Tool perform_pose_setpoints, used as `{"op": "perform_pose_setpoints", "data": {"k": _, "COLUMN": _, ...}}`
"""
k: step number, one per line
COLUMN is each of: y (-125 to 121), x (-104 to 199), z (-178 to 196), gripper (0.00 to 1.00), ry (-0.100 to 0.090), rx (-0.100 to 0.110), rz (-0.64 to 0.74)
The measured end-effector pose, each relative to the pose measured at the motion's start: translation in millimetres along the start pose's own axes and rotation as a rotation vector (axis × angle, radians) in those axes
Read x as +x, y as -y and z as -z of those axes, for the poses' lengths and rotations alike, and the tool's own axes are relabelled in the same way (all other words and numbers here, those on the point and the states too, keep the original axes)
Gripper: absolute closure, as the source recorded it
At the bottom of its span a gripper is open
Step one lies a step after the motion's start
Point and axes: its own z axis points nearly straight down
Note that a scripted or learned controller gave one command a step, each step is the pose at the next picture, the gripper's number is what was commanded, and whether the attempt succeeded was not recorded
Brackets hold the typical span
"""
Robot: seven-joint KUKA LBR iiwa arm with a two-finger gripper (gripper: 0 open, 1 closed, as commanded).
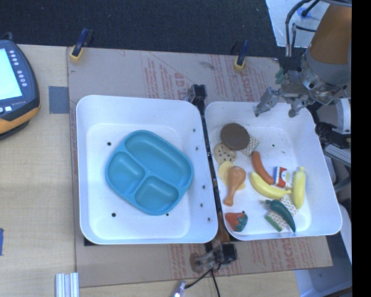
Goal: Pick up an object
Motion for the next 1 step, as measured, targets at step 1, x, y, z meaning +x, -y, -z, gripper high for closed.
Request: {"op": "perform_pose_setpoints", "data": {"k": 1, "y": 38.2, "x": -21.0, "z": -66.1, "gripper": 0.00, "ry": 0.001, "rx": 0.002, "rz": 0.001}}
